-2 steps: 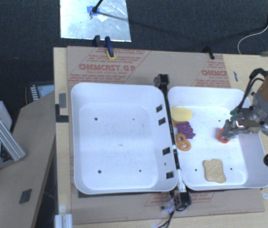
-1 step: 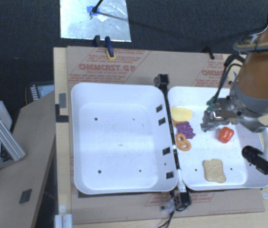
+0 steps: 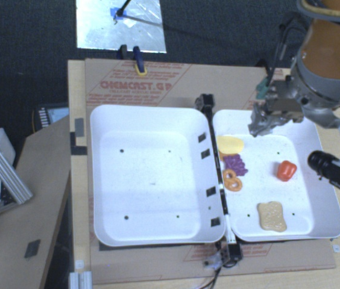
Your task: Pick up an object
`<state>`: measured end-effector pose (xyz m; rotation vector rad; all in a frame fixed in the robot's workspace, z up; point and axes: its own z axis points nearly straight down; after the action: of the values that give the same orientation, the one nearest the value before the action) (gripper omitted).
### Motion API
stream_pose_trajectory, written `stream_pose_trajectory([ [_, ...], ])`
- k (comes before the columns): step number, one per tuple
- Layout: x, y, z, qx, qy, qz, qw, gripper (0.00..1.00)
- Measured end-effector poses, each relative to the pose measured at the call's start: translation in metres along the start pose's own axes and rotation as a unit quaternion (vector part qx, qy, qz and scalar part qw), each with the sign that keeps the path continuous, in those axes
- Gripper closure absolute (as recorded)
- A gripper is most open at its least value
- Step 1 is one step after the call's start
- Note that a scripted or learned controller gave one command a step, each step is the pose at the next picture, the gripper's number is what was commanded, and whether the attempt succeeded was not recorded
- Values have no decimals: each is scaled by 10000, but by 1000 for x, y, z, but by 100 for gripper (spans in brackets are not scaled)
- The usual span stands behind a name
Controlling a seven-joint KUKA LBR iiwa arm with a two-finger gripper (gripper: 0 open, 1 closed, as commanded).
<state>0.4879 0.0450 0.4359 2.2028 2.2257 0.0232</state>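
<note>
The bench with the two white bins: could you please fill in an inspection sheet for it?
Surface: left bin and right bin side by side on a cardboard sheet.
Job's things: yellow piece, purple grapes, orange pretzel, red pepper, bread slice, all in the right bin.
Clutter: nothing seen.
Grippers: gripper above the right bin's far edge, holding nothing.
Cables: wires at the near edge.
Surroundings: foil sheet on dark floor.

I see my gripper (image 3: 259, 127) hovering over the right bin's (image 3: 314, 221) far edge. Below it lie a yellow piece (image 3: 231, 144), purple grapes (image 3: 235, 162), a pretzel (image 3: 232, 181), a red pepper (image 3: 286, 170) and toast (image 3: 272, 215).
</note>
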Motion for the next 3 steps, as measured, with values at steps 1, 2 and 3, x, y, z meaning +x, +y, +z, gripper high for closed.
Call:
stream_pose_trajectory([
  [1, 63, 0, -14, 69, -4, 0, 10000, 100],
  [2, 131, 0, -35, 68, 2, -4, 10000, 100],
  [3, 127, 1, -46, 64, -2, 6, 10000, 100],
])
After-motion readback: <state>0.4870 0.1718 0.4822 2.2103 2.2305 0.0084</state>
